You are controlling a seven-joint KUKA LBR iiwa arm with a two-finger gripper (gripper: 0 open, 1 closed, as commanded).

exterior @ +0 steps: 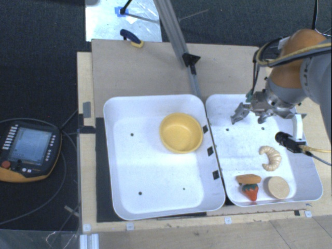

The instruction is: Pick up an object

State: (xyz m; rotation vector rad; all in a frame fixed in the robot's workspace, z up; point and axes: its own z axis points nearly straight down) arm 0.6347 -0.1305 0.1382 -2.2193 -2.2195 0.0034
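- Nothing is seen between the fingers of the two-finger gripper (pixel 252 113); they are spread apart and unloaded above the far part of the right shallow white plastic bin (pixel 228 154), so the pick-up is judged not yet done.
- The whole grasp is judged to be left: a target has to be chosen, the fingers lowered round it, closed and lifted.
- The likely targets are gathered at the near right corner of the right bin, well apart from the gripper.
- A pale, curved, ridged croissant-shaped toy (pixel 270 157) is placed nearest the gripper; its surface looks matte and lumpy.
- A flat, round, tan biscuit-like disc (pixel 278 187) is laid close to the near edge; being so low, it is judged hard to pinch.
- A small red strawberry-shaped toy (pixel 251 192) is set just beside an orange-brown oblong piece (pixel 248 179); whether they touch cannot be told.
- A smooth, round yellow plastic bowl (pixel 181 132) is stood upright near the far right part of the left shallow white bin (pixel 129 191).
- A yellow-and-black handheld control pendant (pixel 28 150) is rested on the dark floor off the bench's left edge.
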